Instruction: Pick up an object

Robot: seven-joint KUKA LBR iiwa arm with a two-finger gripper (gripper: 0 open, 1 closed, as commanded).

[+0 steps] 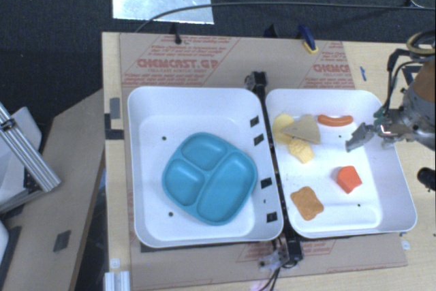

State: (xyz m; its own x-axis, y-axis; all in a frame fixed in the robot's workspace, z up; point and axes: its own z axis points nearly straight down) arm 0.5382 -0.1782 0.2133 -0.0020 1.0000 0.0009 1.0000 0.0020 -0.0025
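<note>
Two white bins sit side by side on a counter, seen from above at a slant. Left bin holds a blue divided plate with three compartments, lying flat near the middle. Right bin holds several small food pieces, none of them gripped. Near its upper left lie a yellow chunk, a tan wedge overlapping it, and a second yellow piece just below. A sausage lies near the top. A brown cracker-like piece lies low in the bin, and an orange block sits to its right. The tool hangs over the bin's right side, above the orange block and apart from it; whether its fingers are apart or together cannot be told.
</note>
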